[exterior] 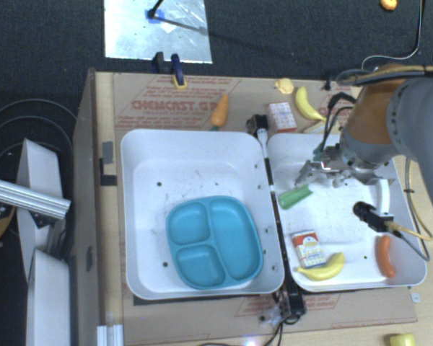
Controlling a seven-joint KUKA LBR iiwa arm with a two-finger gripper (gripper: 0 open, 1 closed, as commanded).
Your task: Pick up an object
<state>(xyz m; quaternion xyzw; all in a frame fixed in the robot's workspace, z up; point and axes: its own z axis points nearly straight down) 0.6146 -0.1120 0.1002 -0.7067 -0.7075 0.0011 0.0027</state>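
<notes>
Banana: against the right bin's near wall, touching the small box; curved and smooth, so apt to slip out of a pinch, and too tight to that wall for a clean descent.
Sausage: in the right bin's near right corner, alone; round, likely to roll under a glancing touch.
Green block: close to the right bin's left wall, about midway along it, lying aslant; nearest candidate for the pick.
Gripper: over the right bin's left half, just to the far side of the green block; nothing seen held.
Jaws: cannot tell whether apart or together from this angle.
Main risk: closing on air, judged from that offset toward the right bin's far wall.
Second risk: striking the right bin's left wall, or shoving the block against it instead of straddling it.
Spare banana: beyond the right bin's far wall, out of play.
</notes>
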